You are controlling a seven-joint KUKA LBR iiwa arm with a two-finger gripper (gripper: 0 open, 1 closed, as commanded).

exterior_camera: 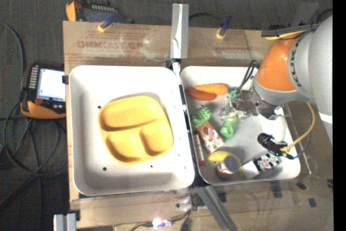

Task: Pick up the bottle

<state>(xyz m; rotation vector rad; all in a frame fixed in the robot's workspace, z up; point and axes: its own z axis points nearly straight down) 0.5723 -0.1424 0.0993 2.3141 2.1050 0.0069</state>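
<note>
A grey arm with an orange band (281, 70) is seen over the right white bin (292, 132), its end effector (233, 108) lowered among crowded toys; its opening cannot be told. The small dark bottle (265, 162) lies at the near-right, well apart. A green toy (228, 127) risks being seized instead.
</note>
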